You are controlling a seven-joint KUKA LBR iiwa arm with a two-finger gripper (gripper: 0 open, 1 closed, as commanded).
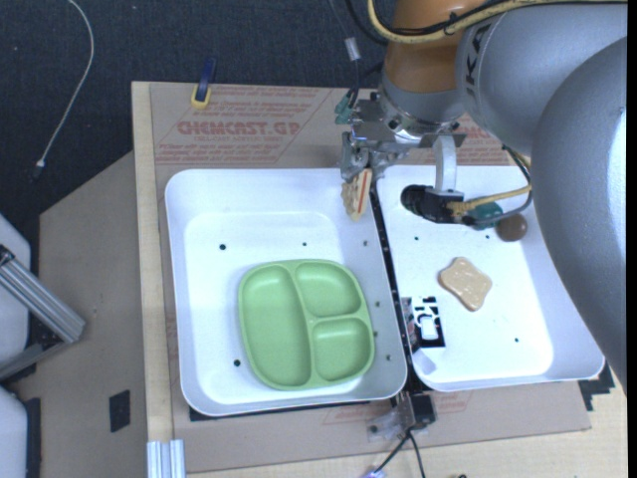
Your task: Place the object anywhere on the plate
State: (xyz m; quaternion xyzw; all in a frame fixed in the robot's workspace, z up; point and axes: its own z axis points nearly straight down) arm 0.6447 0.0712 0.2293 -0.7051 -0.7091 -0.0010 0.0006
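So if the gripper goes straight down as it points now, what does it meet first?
Likely the left bin floor by its right wall, short of the green plate; the tan piece in the gripper would land first.

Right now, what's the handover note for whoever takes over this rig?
Gripper: jaws shut on a tan piece, hanging over the far edge of the left bin, beside the divider.
Green plate: near side of the left bin, nothing on it yet.
Right bin: a tan slice and a brown round thing.
Done: the pick.
Left: carry the piece over the plate and release.
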